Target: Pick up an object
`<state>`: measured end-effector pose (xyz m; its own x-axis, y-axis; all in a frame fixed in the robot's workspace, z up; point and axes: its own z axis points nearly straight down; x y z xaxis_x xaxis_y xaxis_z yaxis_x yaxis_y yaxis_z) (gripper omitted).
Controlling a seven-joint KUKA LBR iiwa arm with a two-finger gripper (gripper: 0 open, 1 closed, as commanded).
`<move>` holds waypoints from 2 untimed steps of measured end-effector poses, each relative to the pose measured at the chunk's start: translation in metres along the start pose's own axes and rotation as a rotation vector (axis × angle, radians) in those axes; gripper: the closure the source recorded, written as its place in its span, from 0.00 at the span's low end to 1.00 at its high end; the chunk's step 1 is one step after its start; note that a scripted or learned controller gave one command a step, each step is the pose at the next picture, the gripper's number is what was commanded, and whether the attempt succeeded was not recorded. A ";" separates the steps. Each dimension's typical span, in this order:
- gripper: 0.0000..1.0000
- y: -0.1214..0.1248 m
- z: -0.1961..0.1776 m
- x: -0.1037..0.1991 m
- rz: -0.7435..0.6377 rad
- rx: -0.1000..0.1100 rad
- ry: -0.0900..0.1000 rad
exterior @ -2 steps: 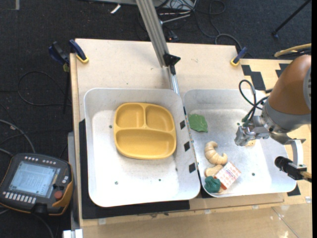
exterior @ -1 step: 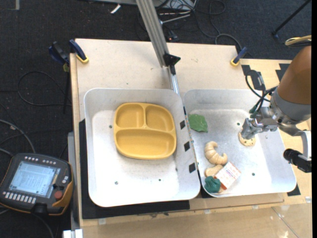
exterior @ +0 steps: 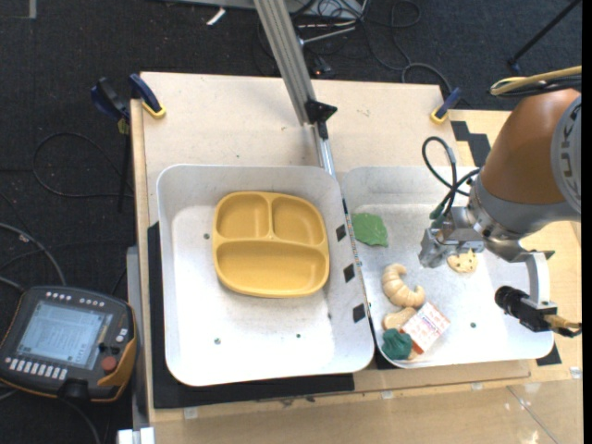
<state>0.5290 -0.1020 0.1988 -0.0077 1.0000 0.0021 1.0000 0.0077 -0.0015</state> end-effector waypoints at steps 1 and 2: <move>1.00 -0.010 -0.016 0.050 -0.001 -0.002 0.000; 1.00 -0.009 -0.033 0.102 0.000 -0.004 0.000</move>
